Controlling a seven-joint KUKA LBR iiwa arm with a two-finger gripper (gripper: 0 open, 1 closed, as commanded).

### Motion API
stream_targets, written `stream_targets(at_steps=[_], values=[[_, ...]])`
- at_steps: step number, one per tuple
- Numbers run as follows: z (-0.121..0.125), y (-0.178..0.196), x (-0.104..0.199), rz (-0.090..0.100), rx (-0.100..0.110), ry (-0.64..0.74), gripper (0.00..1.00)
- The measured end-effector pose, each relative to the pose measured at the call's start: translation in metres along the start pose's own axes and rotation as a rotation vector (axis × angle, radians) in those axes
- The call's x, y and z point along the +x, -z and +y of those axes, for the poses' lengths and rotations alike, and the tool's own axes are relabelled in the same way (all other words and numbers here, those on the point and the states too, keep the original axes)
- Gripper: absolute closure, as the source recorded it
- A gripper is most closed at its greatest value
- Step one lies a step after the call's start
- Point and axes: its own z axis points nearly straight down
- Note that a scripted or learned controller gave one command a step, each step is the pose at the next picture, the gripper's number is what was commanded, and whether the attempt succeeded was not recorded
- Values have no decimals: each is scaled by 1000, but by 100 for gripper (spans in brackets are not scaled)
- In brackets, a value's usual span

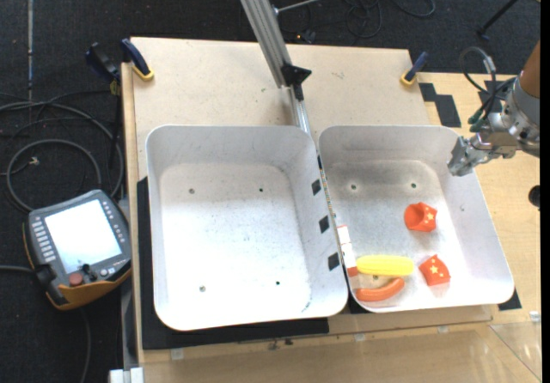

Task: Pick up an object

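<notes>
The right bin (pixel 378 168) holds several small objects. An orange-red cup-like piece (pixel 420 216) lies right of its centre. A yellow banana-shaped piece (pixel 384 265) rests near the front wall, with an orange curved piece (pixel 380 288) just in front of it. A small red piece (pixel 435 270) sits at the front right. My gripper (pixel 461 160) hangs over the bin's right rim, up and to the right of the orange-red piece, with nothing seen in it.
The left bin (pixel 172 149) stands beside the right one, sharing a middle wall. A metal pole (pixel 266 25) slants across the back of the bench. A teach pendant (pixel 77 246) lies on the floor at left.
</notes>
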Motion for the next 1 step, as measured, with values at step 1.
stream_targets(at_steps=[1], values=[[-3,-13,57,4,6,5,100]])
